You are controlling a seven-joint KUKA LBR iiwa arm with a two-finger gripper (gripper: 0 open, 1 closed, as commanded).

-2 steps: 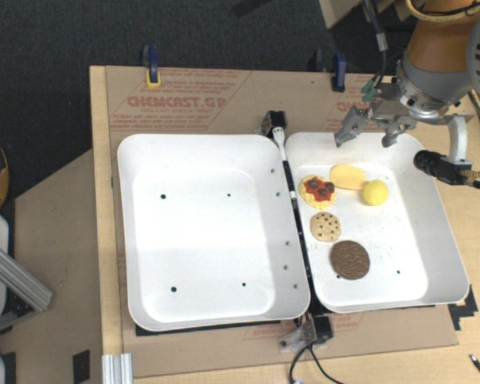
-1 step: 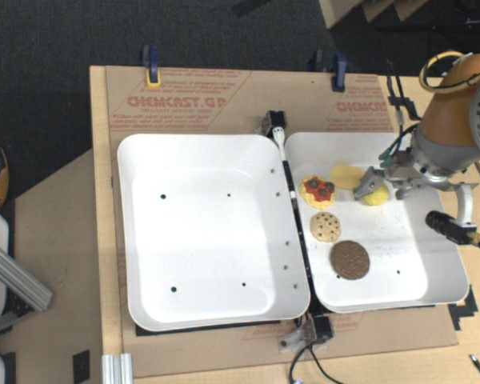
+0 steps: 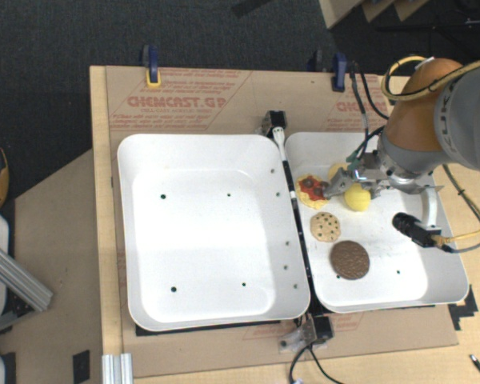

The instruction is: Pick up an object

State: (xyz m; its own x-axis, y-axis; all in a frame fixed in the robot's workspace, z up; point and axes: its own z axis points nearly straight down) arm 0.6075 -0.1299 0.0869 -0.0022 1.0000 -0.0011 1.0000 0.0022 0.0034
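**Arm is hovering right over the yellow ball in the right bin**

So the gripper (image 3: 346,184) is sitting low in the right bin (image 3: 432,286), and the yellow ball (image 3: 357,199) is lying just beside it, toward the near side, maybe touching. Honestly I'm not able to say what state the gripper is in from this angle. My guess is it's going for the ball, since that's closest.

Counting what's in there: one yellow ball, one red-and-yellow toy (image 3: 311,189) just to the gripper's left, one chocolate chip cookie (image 3: 326,227), one dark brown disc (image 3: 350,260). Two bins total, the left bin (image 3: 144,214) sitting alongside.
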